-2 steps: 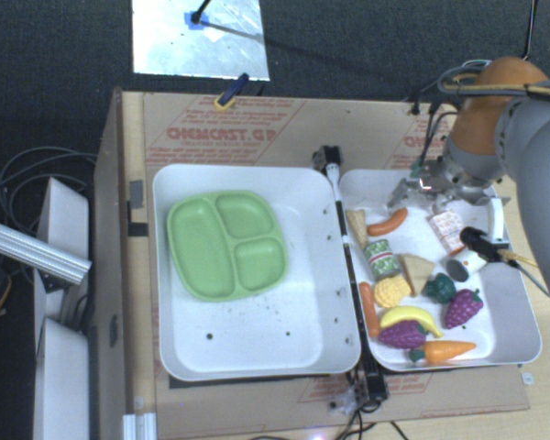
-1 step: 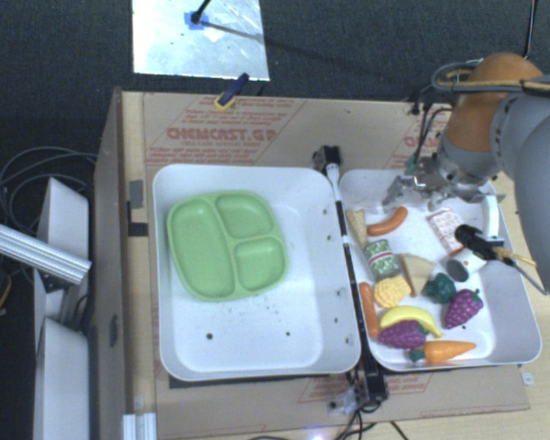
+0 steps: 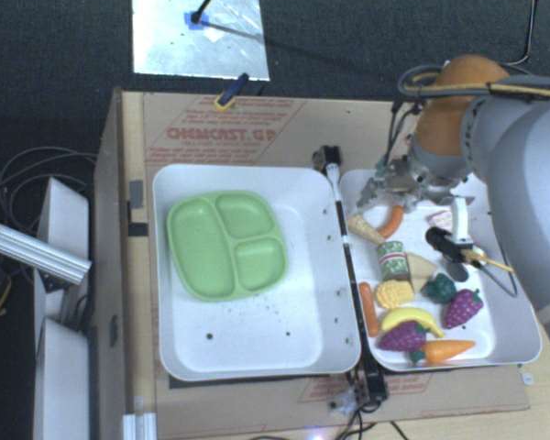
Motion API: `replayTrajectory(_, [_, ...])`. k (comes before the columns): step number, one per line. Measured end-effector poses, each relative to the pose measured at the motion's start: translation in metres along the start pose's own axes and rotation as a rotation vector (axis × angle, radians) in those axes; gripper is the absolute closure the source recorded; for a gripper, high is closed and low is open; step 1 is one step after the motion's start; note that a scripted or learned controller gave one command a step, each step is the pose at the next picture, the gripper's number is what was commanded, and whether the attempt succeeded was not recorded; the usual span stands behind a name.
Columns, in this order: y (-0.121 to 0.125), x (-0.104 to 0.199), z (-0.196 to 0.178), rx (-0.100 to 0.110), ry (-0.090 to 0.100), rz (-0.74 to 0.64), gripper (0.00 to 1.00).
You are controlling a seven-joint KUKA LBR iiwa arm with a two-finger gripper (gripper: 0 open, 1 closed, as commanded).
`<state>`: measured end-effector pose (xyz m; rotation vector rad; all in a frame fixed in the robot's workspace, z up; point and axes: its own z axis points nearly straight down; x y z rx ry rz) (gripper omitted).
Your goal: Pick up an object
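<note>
Red print "CHEMCAST GP" across the cardboard sheet [image 3: 222, 134] behind the left bin [image 3: 192, 356]. Green divided plate [image 3: 227, 245] inside it. Gripper [image 3: 394, 191] low over the right bin [image 3: 522, 337], above an orange carrot [image 3: 391, 220]; finger state impossible to tell. Label on small can [image 3: 391, 260] perhaps printed, unreadable.

Even, bright overhead light, glare on the foil sheet [image 3: 200, 24], detail perhaps slightly soft.

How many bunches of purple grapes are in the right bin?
2: one bunch of grapes near the right side, another bunch at the front under the banana. The arm may hide more.
</note>
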<state>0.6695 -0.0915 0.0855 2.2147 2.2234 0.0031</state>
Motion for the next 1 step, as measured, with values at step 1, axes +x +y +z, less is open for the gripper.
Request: replayTrajectory(1, [0.0009, -0.0002, -0.011, -0.002, -0.001, -0.002, 1.0])
